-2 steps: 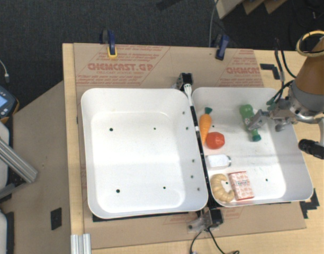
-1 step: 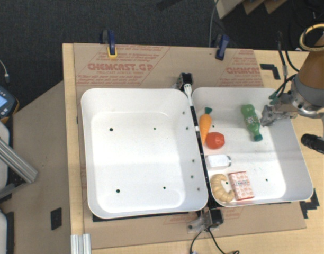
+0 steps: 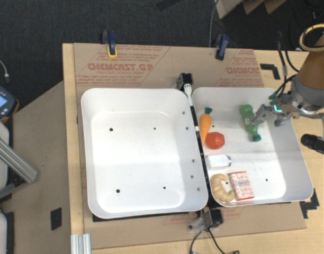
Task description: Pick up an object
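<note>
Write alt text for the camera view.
A grey robot arm reaches from the right, its gripper beside a green bottle in the right bin. That bin also holds a carrot, tomato, white block, pastry and red packet.

Right white plastic bin [image 3: 289, 157]: green plastic bottle [image 3: 249, 121] upper right; orange carrot [image 3: 205, 126] above red tomato [image 3: 215, 139], left; pink-red packet [image 3: 241, 186] at bottom.

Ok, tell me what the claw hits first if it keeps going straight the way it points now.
Most likely the green object. The claw reaches in from the right edge, pointing left across the right bin, and the green object lies right at its tip. Its height above the object is unclear.
</note>
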Controlling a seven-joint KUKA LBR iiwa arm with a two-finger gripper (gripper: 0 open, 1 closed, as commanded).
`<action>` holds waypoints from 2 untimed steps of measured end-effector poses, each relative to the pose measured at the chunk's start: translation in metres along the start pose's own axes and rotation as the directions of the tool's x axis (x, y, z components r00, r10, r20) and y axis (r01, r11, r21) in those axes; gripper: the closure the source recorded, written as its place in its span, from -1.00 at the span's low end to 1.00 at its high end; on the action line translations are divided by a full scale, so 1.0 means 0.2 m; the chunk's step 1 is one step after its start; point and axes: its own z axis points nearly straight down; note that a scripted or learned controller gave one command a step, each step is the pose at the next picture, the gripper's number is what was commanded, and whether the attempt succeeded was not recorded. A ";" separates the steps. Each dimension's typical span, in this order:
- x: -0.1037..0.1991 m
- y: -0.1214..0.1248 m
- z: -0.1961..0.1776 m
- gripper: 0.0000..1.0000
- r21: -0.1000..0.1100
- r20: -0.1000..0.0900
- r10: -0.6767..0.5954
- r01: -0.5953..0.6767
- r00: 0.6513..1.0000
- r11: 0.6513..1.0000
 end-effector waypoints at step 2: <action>0.15 0.07 0.26 1.00 0.003 -0.001 -0.001 0.001 1.000 1.000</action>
